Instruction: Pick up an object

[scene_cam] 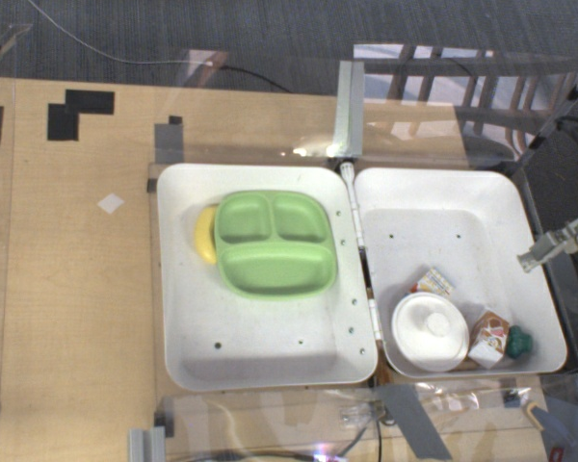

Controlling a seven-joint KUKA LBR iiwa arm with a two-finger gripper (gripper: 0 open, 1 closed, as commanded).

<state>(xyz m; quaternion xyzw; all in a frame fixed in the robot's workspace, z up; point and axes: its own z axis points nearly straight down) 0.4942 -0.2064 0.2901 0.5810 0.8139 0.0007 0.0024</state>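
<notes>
The left bin (260,354) holds a green divided plate (273,243), and a yellow banana-like object (204,235) pokes out from under the plate's left edge. In the right bin (443,210) a round white bowl (430,330) sits near the front. A small printed packet (433,281) lies just behind it. To its right are a brown and white carton (489,339) and a small dark green object (520,342). My gripper (555,244) reaches in at the right edge, over the right bin's right rim, apart from every object.
A metal upright (350,104) stands behind the seam between the bins. The wooden bench (67,287) stretches to the left, with black tape marks (77,112) at its back left. Cables and brackets (395,417) lie along the front edge.
</notes>
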